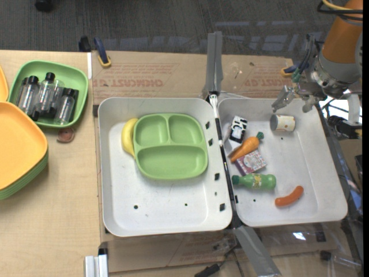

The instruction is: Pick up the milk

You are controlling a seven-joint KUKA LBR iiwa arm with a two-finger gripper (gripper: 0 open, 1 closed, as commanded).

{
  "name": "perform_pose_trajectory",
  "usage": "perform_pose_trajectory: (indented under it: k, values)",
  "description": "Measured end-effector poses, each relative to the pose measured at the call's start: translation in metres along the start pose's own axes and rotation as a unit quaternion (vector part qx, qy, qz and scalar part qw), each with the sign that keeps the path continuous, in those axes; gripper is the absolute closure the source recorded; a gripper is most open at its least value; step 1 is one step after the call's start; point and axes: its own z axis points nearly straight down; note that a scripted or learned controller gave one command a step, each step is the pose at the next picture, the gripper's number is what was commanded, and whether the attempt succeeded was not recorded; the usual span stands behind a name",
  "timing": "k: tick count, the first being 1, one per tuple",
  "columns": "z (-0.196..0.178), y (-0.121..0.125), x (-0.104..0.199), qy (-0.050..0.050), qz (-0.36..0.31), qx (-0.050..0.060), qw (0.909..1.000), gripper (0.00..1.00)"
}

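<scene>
The milk is a small black-and-white carton lying in the right bin, near its upper left corner beside the divider. My gripper hangs over the far right part of that bin, well to the right of the milk and just above a small beige cup. Its fingers are spread open with nothing between them. The orange-banded wrist rises above it at the right edge.
Below the milk lie a carrot, a pink packet, a green bottle and a sausage. The left bin holds a green divided plate and a yellow item. Orange plates sit far left.
</scene>
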Motion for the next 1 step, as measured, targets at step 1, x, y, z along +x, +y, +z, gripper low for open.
perform_pose_trajectory:
  k: [1]
  values:
    - [0.1020, -0.0908, -0.0418, 0.009, 0.061, 0.003, 0.9981, 0.00]
